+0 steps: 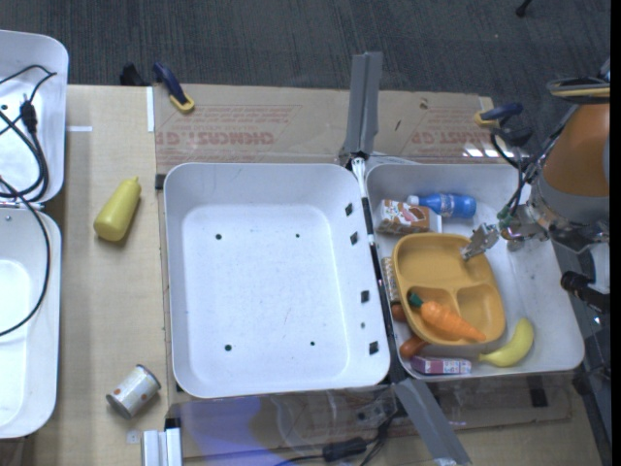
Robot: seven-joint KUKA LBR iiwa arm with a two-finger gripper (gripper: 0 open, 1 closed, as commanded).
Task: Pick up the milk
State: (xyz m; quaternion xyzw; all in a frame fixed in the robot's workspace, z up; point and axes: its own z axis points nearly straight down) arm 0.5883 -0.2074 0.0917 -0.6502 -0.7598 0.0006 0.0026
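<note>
Pincer (477,244) over yellow tray (439,262) | right bin (549,311) | cardboard bench (262,124) | dark carpet (243,17)

The bench (116,144) holds two white bins, left (267,275) and right (543,289). A yellow bottle (117,210) and a can (132,390) lie left of them.

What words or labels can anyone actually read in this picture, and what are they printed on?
Red lettering on the cardboard sheet behind the bins: upside down and faint, not legible.
Small carton: print blurred.
Blue bottle: label too small.
Can on the bench: markings unreadable.
</note>
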